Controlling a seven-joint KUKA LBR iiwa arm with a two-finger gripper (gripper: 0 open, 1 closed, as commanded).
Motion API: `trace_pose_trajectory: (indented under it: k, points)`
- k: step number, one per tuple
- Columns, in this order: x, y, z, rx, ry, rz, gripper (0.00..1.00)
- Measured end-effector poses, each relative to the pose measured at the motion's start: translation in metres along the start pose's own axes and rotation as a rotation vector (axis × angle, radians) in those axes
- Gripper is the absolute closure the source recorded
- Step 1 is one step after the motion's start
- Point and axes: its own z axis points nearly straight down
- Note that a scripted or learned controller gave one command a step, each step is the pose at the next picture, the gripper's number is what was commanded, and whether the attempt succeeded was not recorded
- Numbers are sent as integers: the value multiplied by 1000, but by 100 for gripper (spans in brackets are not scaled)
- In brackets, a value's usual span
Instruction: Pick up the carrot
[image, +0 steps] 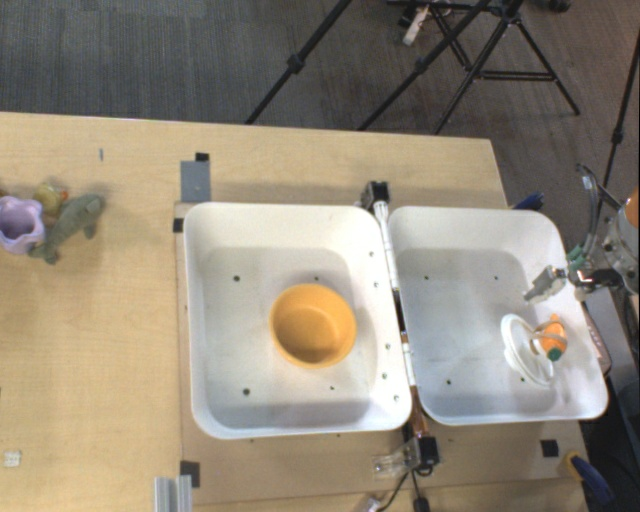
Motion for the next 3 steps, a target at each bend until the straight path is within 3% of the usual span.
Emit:
trace_pose_trajectory:
  k: [1, 2, 3]
  points:
    - [3, -27, 32, 0, 0, -22, 0]
    - [0, 10, 32, 0, 0, 384, 0]
    - [6, 16, 34, 0, 0, 280, 0]
